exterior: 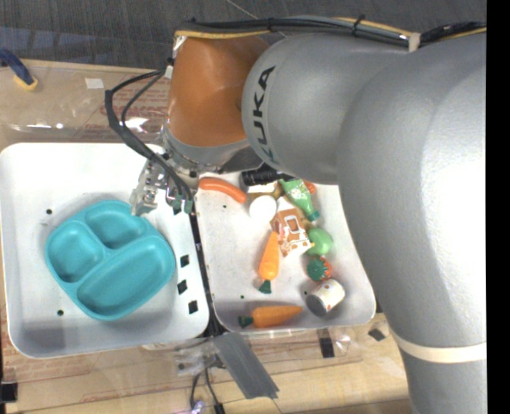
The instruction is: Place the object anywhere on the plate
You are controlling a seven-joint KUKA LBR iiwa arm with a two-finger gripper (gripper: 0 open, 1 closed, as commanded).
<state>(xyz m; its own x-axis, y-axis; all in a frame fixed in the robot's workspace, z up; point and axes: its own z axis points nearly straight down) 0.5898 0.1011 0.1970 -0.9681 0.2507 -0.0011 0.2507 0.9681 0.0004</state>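
Observation:
A turquoise plate with three compartments lies in the left white bin, and nothing rests on it. My gripper hangs below the orange wrist band, over the left bin just past the plate's upper right rim and close to the wall between the bins. The view is too small to show anything in it. The loose objects lie in the right bin: a red-orange pepper, a white egg, an upright carrot and a second carrot at the front.
The right bin also holds a green bottle-like item, an orange and white carton, a green vegetable, a strawberry and a silver can. The big grey arm covers the right side. Black cables loop above the gripper.

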